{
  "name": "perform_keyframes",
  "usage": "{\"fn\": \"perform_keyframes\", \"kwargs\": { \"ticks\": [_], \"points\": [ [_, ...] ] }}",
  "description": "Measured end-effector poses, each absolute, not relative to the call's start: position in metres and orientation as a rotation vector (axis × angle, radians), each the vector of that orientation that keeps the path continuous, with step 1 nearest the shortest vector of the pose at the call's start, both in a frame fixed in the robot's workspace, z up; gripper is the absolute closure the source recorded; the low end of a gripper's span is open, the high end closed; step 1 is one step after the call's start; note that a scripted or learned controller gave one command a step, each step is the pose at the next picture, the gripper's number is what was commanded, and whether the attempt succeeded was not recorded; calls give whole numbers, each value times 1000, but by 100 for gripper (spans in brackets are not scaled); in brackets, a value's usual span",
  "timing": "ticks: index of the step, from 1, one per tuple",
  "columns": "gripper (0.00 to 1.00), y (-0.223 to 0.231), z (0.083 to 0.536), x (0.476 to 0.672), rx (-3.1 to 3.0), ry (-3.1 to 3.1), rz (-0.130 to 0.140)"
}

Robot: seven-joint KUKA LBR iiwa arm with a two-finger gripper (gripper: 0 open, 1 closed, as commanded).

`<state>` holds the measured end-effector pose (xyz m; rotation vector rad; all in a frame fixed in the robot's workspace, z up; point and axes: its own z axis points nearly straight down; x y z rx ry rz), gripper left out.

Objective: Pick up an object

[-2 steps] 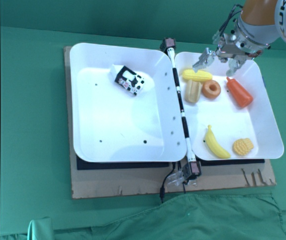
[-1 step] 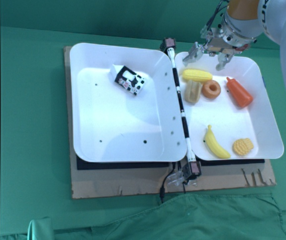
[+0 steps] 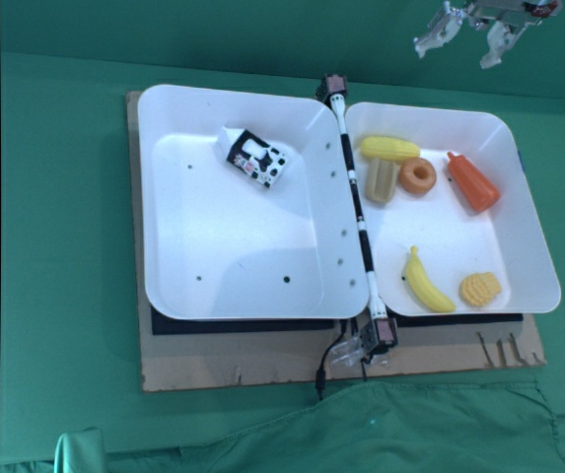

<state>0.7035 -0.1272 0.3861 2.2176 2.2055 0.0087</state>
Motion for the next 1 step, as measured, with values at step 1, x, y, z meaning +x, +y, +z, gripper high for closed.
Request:
{"fn": "perform_keyframes", "kwargs": {
  "ticks": [1],
  "points": [
    [0, -177, 253, 669, 2240, 2217, -16]
  ]
}}
